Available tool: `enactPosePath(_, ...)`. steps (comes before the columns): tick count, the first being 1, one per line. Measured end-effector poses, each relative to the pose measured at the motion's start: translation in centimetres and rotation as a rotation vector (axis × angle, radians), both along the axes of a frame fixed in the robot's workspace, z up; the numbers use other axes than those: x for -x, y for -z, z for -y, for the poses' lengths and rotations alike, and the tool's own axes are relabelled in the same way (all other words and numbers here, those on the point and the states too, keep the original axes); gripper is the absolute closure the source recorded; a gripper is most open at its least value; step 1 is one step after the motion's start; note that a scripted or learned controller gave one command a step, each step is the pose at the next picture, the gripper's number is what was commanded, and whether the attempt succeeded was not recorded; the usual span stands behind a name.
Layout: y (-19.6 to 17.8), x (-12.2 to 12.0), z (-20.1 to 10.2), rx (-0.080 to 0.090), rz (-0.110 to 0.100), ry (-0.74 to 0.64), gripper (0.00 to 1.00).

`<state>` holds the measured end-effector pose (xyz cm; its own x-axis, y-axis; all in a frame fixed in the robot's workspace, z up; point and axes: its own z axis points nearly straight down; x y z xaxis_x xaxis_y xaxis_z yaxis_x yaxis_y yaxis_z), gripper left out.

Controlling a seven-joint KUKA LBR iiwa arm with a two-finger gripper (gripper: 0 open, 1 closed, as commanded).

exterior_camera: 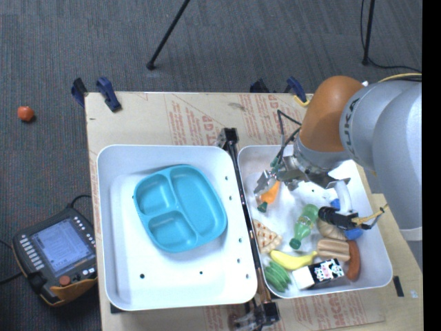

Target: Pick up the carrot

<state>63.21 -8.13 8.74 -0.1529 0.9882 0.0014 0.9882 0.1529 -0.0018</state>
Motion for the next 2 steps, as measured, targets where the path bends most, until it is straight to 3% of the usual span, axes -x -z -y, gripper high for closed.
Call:
enactPosePath(1,-1.1,0.0,0.1,-0.001,0.001,0.005,1.0)
enactPosePath(2,-10.1,-1.2,-3.9,0.001,0.002,0.283,1.0)
